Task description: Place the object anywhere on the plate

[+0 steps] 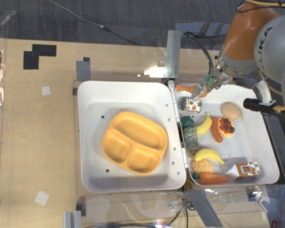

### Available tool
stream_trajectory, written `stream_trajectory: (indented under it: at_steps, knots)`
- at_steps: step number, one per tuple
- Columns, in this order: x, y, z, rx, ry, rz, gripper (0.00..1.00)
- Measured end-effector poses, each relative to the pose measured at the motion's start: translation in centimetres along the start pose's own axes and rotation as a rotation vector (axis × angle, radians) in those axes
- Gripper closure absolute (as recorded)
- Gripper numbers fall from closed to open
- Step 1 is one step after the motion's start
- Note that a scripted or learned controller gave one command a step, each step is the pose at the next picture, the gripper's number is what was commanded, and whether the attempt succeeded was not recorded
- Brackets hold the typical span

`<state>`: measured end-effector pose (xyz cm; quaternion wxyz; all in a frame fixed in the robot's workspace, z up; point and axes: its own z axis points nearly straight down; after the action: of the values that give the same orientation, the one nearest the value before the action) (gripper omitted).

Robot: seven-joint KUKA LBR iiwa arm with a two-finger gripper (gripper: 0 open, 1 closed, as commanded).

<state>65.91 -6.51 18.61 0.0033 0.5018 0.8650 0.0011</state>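
Yellow compartmented plate point(134, 142) lies in the left bin point(90, 175), nothing on it. Candidate objects sit in the right bin point(270, 170): small can point(193, 105), two bananas point(205, 125), bread roll point(231, 110), carrot point(213, 178), carton point(247, 169). The tool point(203, 91) hangs just above the can; its state cannot be determined. Tabletop point(33, 141) surrounds both bins.

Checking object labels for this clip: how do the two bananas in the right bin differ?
The upper banana lies steeply slanted beside the green bottle; the lower banana lies nearly level, arched over the corn. The upper looks slimmer, the lower thicker. Both are yellow and curved.
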Motion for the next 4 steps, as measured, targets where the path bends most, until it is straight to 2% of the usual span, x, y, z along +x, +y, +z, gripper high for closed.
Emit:
stream_trajectory:
  at_steps: [1, 2, 3, 4]
  knots:
    - [6.4, 4.9, 0.0, -0.002, 0.003, 0.140, 1.00]
    - [14.6, 5.0, 0.0, -0.001, 0.005, 0.008, 1.00]
    - [21.7, 2.5, 1.8, 0.000, 0.005, -0.520, 1.00]
    - [30.1, 2.9, -2.0, -0.006, 0.005, -0.544, 1.00]
